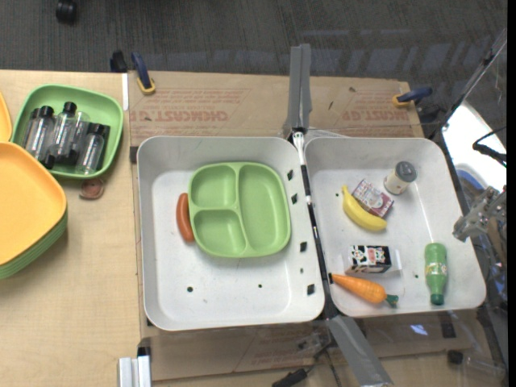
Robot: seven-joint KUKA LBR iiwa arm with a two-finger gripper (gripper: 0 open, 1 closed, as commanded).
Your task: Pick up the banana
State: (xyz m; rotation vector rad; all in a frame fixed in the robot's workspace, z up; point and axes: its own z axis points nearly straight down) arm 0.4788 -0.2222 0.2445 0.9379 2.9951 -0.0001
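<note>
Banana [363,210] lies flat in right bin [451,176], upper middle, its 2 o'clock edge touching a pink packet [375,197]; free on its other sides. Gripper [476,216] waits at 3 o'clock by the rim; jaws' state: cannot tell.

Red lettering runs in two lines across the cardboard sheet [242,107] under the far edge of the bins. It lies upside down in the camera view, and its words cannot be made out with certainty. The small carton [372,258] near the right bin's front edge bears a black-and-white printed picture, and the pink packet [373,197] beside the banana [361,211] has print too small to read.
</note>
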